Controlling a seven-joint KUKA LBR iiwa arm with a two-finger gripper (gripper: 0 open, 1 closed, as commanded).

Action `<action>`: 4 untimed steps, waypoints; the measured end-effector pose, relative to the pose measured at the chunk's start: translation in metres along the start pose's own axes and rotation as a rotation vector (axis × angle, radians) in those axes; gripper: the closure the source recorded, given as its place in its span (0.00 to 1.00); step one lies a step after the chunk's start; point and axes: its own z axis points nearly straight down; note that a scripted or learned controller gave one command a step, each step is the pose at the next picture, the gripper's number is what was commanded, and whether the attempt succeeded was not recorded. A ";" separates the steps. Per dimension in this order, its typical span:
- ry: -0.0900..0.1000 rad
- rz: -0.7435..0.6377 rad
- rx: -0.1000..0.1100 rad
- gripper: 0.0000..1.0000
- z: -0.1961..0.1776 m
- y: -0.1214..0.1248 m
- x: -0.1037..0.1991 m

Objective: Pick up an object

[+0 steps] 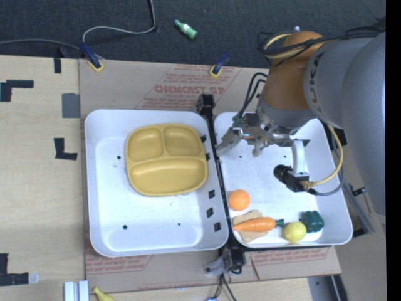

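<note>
My gripper (242, 144) hangs over the far left part of the right bin (332, 205), close to the divider. Its two fingers (227, 140) stand apart, open, with only white bin floor between them. The toy foods lie at the bin's near edge, well below the gripper: an orange ball (238, 200), a carrot (258, 225) lying across a tan bread slice (245, 233), a yellow lemon (294, 232) and a dark green piece (312, 221). A yellow divided plate (166, 158) lies in the left bin (100, 187).
A black clamp (205, 103) sits at the far end of the divider between the bins. The grey arm with its orange band (294, 74) covers the right bin's far right corner. A small green object (185, 29) and cables lie on the dark floor beyond the bench.
</note>
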 end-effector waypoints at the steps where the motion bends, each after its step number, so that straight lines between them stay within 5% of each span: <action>1: 0.001 -0.001 0.000 0.00 0.000 -0.070 0.014; 2: 0.000 0.000 0.000 0.00 0.000 -0.092 -0.019; 3: 0.001 0.000 0.000 0.00 0.000 -0.106 -0.017; 4: 0.000 -0.001 -0.001 0.00 0.000 -0.008 -0.020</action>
